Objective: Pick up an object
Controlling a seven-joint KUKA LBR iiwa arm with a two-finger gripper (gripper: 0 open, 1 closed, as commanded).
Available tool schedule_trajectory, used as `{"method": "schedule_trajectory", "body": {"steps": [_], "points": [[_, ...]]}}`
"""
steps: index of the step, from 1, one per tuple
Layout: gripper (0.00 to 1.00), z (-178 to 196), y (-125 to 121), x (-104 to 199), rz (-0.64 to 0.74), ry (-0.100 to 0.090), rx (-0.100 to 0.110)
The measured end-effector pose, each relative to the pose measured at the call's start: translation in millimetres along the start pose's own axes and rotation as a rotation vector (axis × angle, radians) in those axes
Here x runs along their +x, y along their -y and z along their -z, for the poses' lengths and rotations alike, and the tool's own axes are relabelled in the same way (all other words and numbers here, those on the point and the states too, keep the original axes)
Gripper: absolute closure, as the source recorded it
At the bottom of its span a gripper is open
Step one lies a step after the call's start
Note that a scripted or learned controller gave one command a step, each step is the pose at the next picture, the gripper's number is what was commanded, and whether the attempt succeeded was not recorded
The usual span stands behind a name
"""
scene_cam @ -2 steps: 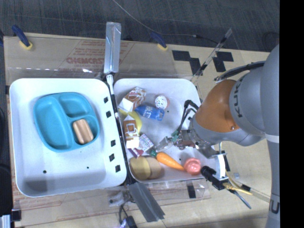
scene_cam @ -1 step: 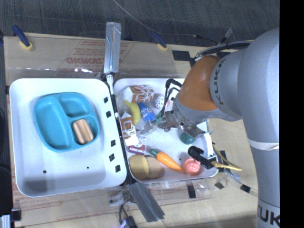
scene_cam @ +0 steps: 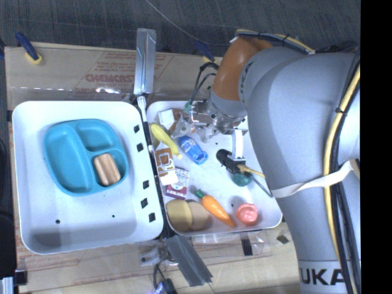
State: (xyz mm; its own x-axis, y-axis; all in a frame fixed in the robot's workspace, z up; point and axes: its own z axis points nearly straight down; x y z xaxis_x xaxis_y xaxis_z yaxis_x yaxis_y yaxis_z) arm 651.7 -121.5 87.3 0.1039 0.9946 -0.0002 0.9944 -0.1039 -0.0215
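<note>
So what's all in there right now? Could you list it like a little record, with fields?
left bin: blue divided plate with a brown bread-like roll in one compartment
right bin: banana, blue bottle, carrot, potato, pink round item, small cartons
arm: reaching in from the right, over the right bin's far end
gripper: above the clutter; grip unclear

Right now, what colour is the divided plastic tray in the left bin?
Light blue; the divided plastic tray shows best in the camera view.
</note>
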Motion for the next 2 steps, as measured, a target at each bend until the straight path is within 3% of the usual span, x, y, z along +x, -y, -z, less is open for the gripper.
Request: {"method": "schedule_trajectory", "body": {"steps": [1, 2], "points": [[1.0, 9.6, -0.5, 3.2, 0.012, -0.001, 0.001], [1.0, 110.1, 3.7, 84.1, -0.089, -0.005, -0.029]]}}
